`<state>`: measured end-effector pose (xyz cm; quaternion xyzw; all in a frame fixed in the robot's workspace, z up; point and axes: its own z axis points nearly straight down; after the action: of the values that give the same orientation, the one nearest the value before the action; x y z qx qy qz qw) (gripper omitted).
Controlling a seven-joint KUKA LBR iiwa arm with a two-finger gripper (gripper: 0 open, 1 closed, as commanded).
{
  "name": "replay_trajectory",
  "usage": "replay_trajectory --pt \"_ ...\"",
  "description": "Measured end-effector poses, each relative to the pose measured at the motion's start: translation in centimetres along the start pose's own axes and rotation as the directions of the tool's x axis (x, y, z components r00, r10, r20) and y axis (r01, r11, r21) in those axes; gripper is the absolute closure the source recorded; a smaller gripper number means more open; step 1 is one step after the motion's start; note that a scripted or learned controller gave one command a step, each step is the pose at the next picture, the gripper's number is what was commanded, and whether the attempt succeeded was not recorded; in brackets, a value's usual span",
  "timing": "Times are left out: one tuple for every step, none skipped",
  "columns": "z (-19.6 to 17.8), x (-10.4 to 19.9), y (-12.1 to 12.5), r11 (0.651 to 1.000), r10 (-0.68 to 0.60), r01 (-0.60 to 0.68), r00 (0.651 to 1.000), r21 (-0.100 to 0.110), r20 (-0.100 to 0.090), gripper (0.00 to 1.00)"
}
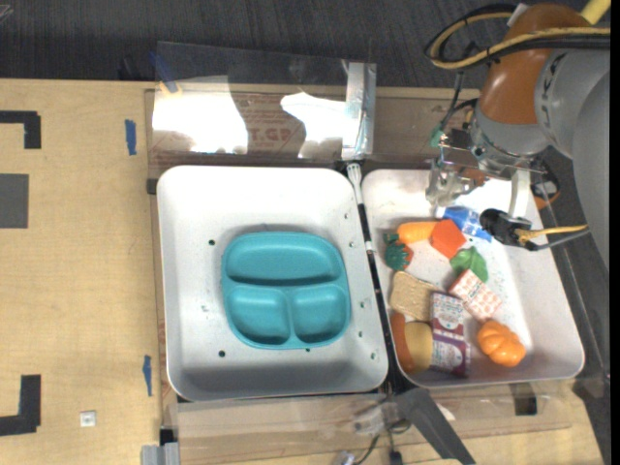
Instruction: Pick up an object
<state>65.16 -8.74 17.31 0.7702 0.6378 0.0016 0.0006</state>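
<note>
The right bin holds a pile of toy food. It includes an orange carrot, a red-orange block, a blue packet, a green piece, a tan cracker, a red and white carton, a purple packet and a small orange pumpkin. My gripper hangs over the back of this bin, just behind the carrot and the red-orange block. I see nothing held in it.
The left bin carries a teal divided tray. A clear plastic sheet stands behind the bins. Black and yellow cables loop over the arm at the top right.
</note>
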Motion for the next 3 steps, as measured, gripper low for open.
replay_trajectory --pt "0.3 -0.3 -0.1 1.000 0.003 -0.003 1.000 0.006 0.002 0.00" --pt "8.2 -3.7 -6.2 0.991 0.130 -0.130 0.991 0.001 0.003 0.00" --pt "8.4 -2.2 -1.7 0.866 0.500 -0.500 0.866 0.026 0.017 0.00"
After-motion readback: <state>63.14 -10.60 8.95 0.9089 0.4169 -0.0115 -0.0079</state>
